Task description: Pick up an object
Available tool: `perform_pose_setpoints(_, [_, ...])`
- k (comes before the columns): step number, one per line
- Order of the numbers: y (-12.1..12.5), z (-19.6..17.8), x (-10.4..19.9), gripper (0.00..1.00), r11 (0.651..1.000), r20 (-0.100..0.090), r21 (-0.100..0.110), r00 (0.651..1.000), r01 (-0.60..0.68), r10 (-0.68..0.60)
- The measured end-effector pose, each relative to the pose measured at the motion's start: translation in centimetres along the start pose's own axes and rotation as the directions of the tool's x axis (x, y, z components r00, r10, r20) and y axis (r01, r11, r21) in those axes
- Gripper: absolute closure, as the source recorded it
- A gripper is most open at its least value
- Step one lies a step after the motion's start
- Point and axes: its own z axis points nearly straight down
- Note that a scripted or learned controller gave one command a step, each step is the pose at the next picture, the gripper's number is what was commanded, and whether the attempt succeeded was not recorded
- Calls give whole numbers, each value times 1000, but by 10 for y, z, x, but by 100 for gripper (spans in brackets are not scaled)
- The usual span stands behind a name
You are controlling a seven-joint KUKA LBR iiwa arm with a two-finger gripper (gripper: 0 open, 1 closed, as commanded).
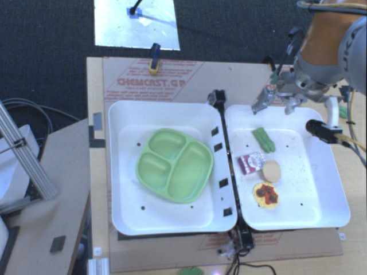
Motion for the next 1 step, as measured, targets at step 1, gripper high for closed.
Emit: perform_pose_setpoints(1, [-47, 160, -44, 0, 1000, 0, 7, 1000, -7, 7])
